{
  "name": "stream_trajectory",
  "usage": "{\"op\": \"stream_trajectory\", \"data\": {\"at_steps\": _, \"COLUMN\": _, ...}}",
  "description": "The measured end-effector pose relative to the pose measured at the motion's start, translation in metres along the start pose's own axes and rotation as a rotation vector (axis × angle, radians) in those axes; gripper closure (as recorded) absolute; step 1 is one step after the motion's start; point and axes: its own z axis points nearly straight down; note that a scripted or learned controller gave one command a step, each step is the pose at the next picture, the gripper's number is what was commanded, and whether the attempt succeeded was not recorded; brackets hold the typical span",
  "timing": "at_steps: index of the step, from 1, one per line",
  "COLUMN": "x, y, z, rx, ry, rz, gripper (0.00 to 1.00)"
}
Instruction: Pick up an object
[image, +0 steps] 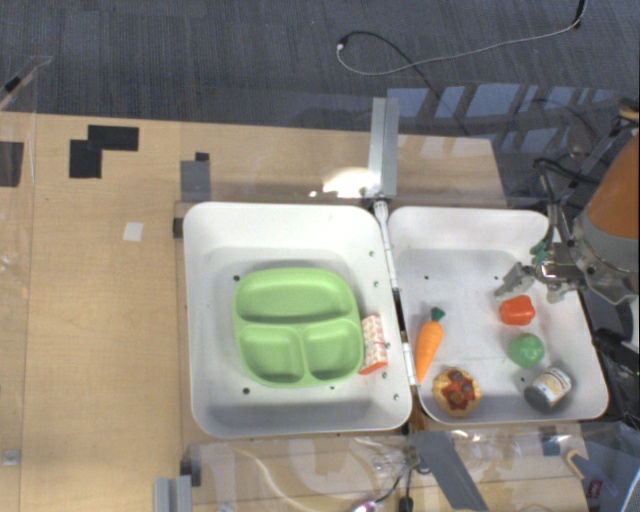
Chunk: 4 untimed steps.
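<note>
Spanning the middle of the frame, the two white bins sat side by side, the left bin (200, 330) carrying a green divided plate (297, 323) with a small striped packet (373, 343) leaning at its right edge. The right bin (460, 235) held the loose pieces: a toy carrot (428, 345) lying nearly upright in the picture near the centre divider, a round pizza-like toy (455, 390) below it, and at lower right a green ball-shaped toy (526, 350) and a small tin can (547, 388) on its side.

The arm (610, 215) entered from the right edge at mid height, and its gripper (532, 280) hung over the right-hand part of the right bin with its fingers spread apart and nothing between them. The nearest thing was the small red-orange toy (516, 311), which lay just below the claw in the picture and slightly to the left, close under the fingertips, though contact could not be told. It looked squat, with no clear long axis, so the grasp seemed to turn on a short drop toward the frame's bottom rather than any wrist turn.
</note>
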Motion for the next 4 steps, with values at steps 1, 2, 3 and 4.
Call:
{"op": "stream_trajectory", "data": {"at_steps": 1, "x": 0.028, "y": -0.009, "z": -0.011, "rx": 0.000, "ry": 0.001, "rz": 0.230, "gripper": 0.00}}
{"op": "stream_trajectory", "data": {"at_steps": 2, "x": -0.016, "y": 0.003, "z": 0.097, "rx": -0.010, "ry": -0.001, "rz": 0.402, "gripper": 0.00}}
{"op": "stream_trajectory", "data": {"at_steps": 3, "x": -0.014, "y": 0.005, "z": 0.086, "rx": -0.014, "ry": 0.000, "rz": 0.397, "gripper": 1.00}}
{"op": "stream_trajectory", "data": {"at_steps": 4, "x": -0.019, "y": 0.066, "z": 0.015, "rx": -0.002, "ry": -0.001, "rz": 0.783, "gripper": 1.00}}
